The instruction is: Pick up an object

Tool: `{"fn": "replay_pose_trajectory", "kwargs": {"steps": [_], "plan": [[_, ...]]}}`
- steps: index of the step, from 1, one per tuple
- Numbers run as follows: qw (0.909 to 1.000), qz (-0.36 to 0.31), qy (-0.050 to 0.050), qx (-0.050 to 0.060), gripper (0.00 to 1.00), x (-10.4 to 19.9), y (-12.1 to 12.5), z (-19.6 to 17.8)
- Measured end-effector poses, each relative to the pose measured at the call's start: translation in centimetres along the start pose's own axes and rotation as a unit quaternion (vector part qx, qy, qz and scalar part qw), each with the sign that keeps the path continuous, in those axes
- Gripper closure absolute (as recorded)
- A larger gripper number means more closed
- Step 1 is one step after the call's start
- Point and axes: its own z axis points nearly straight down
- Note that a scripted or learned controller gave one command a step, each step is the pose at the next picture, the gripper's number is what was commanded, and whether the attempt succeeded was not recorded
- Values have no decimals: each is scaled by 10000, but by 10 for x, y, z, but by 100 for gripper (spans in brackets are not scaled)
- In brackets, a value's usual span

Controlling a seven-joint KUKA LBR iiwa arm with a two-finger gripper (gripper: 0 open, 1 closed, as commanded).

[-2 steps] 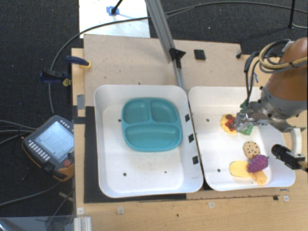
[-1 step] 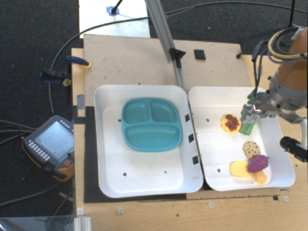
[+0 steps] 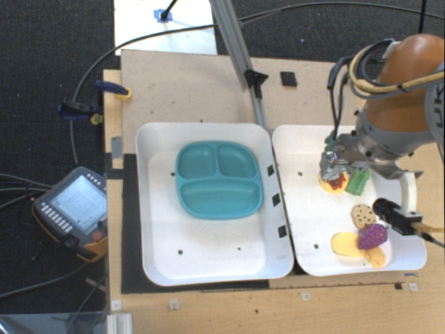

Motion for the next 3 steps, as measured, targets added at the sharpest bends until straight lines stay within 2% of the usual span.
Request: {"fn": "replay_pose_trajectory", "kwargs": {"steps": [1, 2, 3], "plan": [[10000, -3, 5, 8, 100, 51, -12, 2], [10000, 5, 2, 15, 100, 98, -25, 28], [10000, -1, 2, 19, 100, 151, -27, 47]]}}
